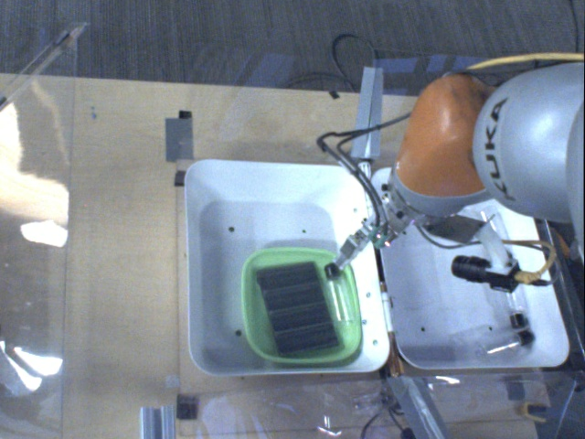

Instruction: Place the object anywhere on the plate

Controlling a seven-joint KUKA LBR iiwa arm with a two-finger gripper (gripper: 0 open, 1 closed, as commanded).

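I see the dark ridged block (294,307) lying flat on the green plate (248,293), lower centre of the frame. Its long axis runs from upper left down to lower right. My claw (339,264) sits just beside the block's upper right corner. Whether it is apart or together, I cannot tell.

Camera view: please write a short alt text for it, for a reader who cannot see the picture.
A dark ridged block lies on a green plate in the left white bin. The grey and orange arm reaches in from the right, its pincer at the plate's upper right rim.
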